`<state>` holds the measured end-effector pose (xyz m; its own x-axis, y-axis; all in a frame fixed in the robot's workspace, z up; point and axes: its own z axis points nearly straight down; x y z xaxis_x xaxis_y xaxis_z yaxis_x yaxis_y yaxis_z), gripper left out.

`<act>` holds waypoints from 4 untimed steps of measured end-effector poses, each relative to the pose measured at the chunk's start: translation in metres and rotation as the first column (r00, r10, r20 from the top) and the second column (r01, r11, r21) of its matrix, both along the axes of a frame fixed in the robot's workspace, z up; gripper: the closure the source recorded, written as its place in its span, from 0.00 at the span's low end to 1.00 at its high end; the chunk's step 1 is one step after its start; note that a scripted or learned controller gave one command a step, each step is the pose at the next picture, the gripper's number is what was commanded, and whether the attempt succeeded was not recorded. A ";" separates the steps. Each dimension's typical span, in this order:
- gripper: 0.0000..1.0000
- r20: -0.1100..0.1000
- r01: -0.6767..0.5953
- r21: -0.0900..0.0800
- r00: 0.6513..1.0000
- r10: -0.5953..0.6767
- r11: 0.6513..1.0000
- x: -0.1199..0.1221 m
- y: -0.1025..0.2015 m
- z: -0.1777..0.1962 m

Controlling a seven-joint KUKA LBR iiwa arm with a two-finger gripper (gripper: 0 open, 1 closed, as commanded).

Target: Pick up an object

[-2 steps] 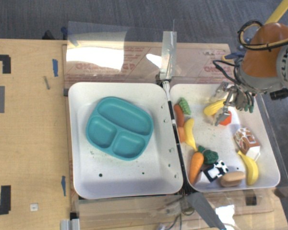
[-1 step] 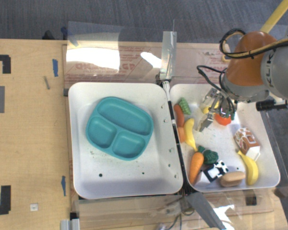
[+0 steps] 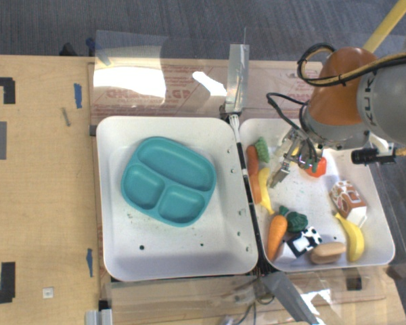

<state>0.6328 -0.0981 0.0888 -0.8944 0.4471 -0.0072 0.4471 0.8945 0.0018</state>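
Here the end effector (image 3: 289, 162) hangs open — holding nothing — above the right bin (image 3: 375, 246)

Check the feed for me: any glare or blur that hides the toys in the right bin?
Camera view: strong glare on the clear panel behind the left bin, none on the toys. The carrot and banana read sharp. The pincer is slightly soft, its fingers hard to resolve.

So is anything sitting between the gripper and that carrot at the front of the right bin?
Nothing visible blocks it. The gripper hangs above bare bin floor, and the carrot lies nearer the front, with only the green broccoli piece touching its top end, off to the side.
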 end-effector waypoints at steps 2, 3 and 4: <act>1.00 0.017 -0.191 -0.009 0.981 0.191 0.981 -0.003 -0.080 0.014; 1.00 -0.005 -0.025 0.002 1.000 0.025 1.000 -0.133 -0.049 0.017; 1.00 0.004 -0.197 -0.006 0.980 0.198 0.980 -0.041 -0.127 0.104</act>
<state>0.5916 -0.2252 0.1930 -0.9651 0.2616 -0.0135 0.2616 0.9652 -0.0012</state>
